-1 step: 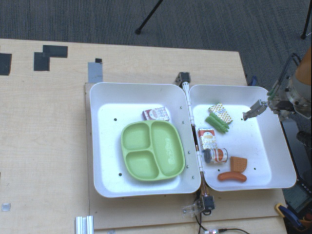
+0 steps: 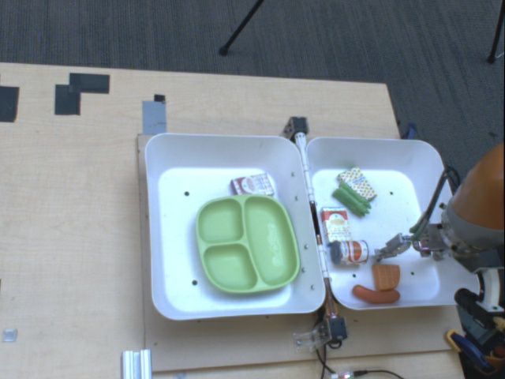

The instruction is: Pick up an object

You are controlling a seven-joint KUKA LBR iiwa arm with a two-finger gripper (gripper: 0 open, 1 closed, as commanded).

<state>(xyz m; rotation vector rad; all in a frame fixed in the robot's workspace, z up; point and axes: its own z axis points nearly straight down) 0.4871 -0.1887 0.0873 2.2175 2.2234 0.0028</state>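
The right bin (image 2: pixel 428 158) holds several small items. A green pea pod (image 2: pixel 353 199) lies beside a patterned packet (image 2: pixel 358 182) at the back. A red and white carton (image 2: pixel 336 225) sits near the left wall, with a small red-labelled jar (image 2: pixel 349 252) on its side just in front of it. An orange block (image 2: pixel 386 275) and a reddish sausage (image 2: pixel 375 294) are near the front. My gripper (image 2: pixel 392 248) reaches in from the right, low over the bin. It is just right of the jar and just above the orange block.
The left bin (image 2: pixel 151 212) carries a green divided plate (image 2: pixel 248 243) and a small white and purple packet (image 2: pixel 252 185) behind it. A cable (image 2: pixel 432 204) runs along the arm over the right bin. Clamps sit at the seam between the bins.
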